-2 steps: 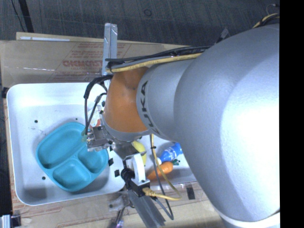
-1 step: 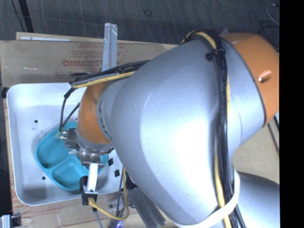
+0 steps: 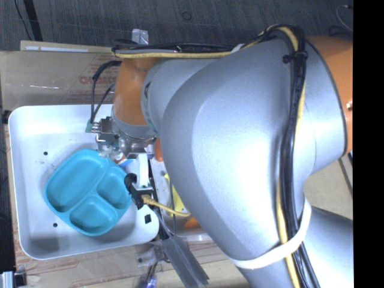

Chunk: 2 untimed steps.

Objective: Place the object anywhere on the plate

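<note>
Looming closest to the lens, the grey arm (image 3: pixel 240 149) is seen across the right and centre of the frame, its orange band (image 3: pixel 129 95) turned toward the upper middle. Below that band, the gripper (image 3: pixel 117 146) is brought down at the upper right rim of the blue divided plate (image 3: pixel 78 191), which is set at lower left inside the left bin (image 3: pixel 36 137). Whether the gripper is wide, narrow or loaded cannot be told, as its tip is masked by the wrist hardware. The object to be placed cannot be made out with confidence; a small orange patch (image 3: pixel 191 222) is glimpsed under the arm at lower centre, but what it is cannot be said. The step in hand is judged to be the approach to the plate. A release over one of its compartments would be called for next, provided something is carried. Farther back, the brown bench (image 3: pixel 54 71) is seen at upper left.
</note>
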Each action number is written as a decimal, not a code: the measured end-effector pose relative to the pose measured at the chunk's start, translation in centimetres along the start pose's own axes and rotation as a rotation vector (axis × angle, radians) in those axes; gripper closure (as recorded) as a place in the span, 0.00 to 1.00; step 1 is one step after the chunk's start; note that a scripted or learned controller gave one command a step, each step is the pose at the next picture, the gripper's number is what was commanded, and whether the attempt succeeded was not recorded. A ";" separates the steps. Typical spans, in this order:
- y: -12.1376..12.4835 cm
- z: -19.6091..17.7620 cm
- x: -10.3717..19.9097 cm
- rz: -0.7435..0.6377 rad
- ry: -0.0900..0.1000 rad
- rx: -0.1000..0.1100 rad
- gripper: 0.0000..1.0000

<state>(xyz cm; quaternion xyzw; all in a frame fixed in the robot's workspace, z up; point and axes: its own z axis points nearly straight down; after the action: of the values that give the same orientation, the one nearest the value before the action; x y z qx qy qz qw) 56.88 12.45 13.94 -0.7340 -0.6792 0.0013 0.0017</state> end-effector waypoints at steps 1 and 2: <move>-5.9 0.9 6.9 0.251 -0.004 0.007 1.00; -2.5 1.5 0.1 0.175 -0.001 0.005 1.00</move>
<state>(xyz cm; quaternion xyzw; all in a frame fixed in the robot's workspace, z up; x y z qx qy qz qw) 54.42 12.74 12.46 -0.7904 -0.6125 0.0036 0.0033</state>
